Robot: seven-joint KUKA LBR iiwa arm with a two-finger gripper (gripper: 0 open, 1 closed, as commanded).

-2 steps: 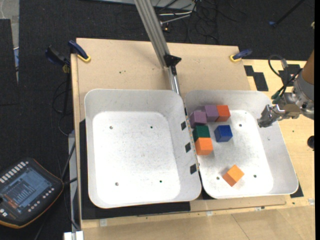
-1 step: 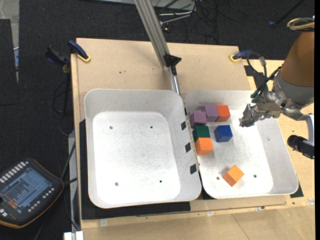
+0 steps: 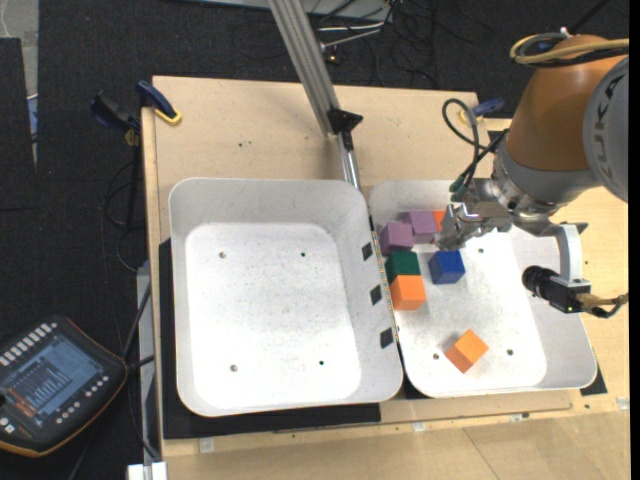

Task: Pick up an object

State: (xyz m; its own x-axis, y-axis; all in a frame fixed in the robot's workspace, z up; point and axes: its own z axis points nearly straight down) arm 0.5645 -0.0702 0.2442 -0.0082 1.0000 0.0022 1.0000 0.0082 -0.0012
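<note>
Camera view, slanted down on both bins. Blue cube (image 3: 447,266) in the upper middle of the right bin (image 3: 520,368), just below the gripper (image 3: 458,226). Green cube (image 3: 403,264) to its left with an orange cube (image 3: 407,292) touching it from below, both hard against the bin's left wall. Two purple cubes (image 3: 399,234) (image 3: 423,222) above them, side by side near the upper left corner, with a sliver of orange showing beside the gripper. Second orange cube (image 3: 466,350) alone toward the lower middle, turned at an angle, open floor all round. Right half of that bin bare white. Left bin (image 3: 265,298) wide and open, rims of the two bins touching down the middle. Grey arm (image 3: 565,98) with its orange band reaching in from the right, wrist bent down over the bin's upper edge, gripper low among the cube cluster. Cannot tell whether gripper closed or apart. Tabletop (image 3: 250,118) bare above the bins; slanted metal pole (image 3: 305,48) crossing it; teach pendant (image 3: 50,383) off its lower left.
</note>
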